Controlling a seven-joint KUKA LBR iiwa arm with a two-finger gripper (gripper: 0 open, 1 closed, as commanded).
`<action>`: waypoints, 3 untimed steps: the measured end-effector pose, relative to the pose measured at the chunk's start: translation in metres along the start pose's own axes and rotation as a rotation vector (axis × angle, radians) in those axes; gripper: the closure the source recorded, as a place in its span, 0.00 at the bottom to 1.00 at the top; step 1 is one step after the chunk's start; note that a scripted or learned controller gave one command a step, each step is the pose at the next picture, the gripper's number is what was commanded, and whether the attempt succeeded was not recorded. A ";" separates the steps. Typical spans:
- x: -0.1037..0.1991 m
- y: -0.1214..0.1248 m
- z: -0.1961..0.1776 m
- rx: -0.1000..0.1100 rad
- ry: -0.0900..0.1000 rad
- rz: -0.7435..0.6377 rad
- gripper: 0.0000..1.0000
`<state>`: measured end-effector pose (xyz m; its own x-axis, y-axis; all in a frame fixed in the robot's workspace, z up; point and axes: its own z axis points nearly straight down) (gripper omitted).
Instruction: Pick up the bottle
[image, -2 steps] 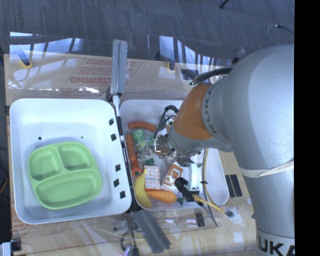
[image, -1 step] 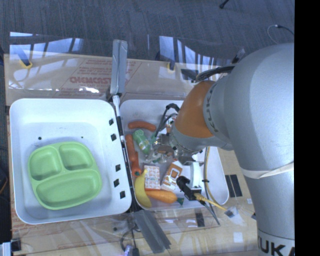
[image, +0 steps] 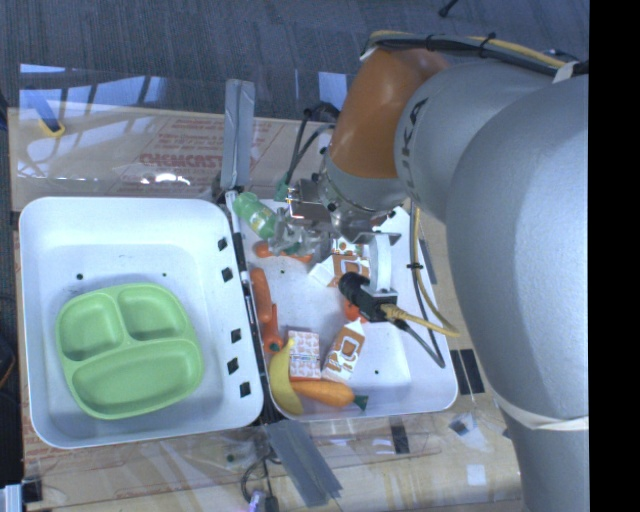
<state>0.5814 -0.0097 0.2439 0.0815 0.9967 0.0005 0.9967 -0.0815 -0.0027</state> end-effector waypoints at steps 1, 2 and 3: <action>-0.012 0.028 0.027 0.000 -0.001 -0.128 1.00; -0.012 0.028 0.027 -0.001 -0.001 -0.128 0.00; -0.016 -0.039 0.054 0.003 0.000 -0.231 0.00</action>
<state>0.5410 -0.0223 0.1905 -0.1492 0.9888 0.0012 0.9888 0.1492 -0.0052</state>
